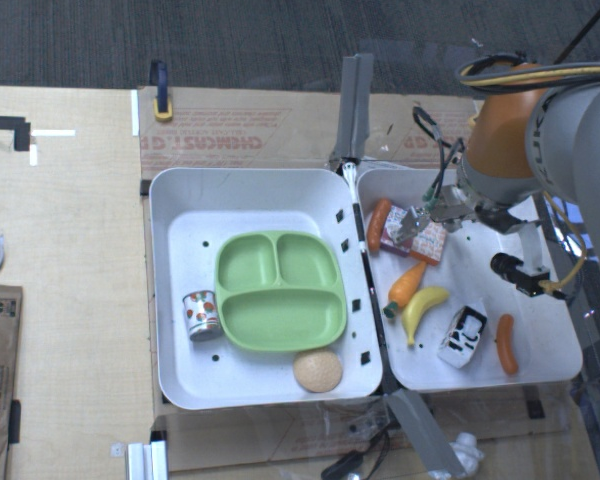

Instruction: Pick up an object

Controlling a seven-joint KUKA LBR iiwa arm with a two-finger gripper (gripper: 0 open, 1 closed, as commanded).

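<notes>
Your gripper [417, 223] is hanging low in the right bin [540, 368], over a small patterned packet [427, 240].

You are looking at fingers whose state you cannot tell, since the view is blurred there; the packet is lying beside a red sausage [379, 225], with a carrot [407, 284] and a banana [421, 310] just below it; a green divided plate [280, 290] is sitting in the left bin [170, 268] between a small cup [200, 314] and a round bun [318, 370].
</notes>
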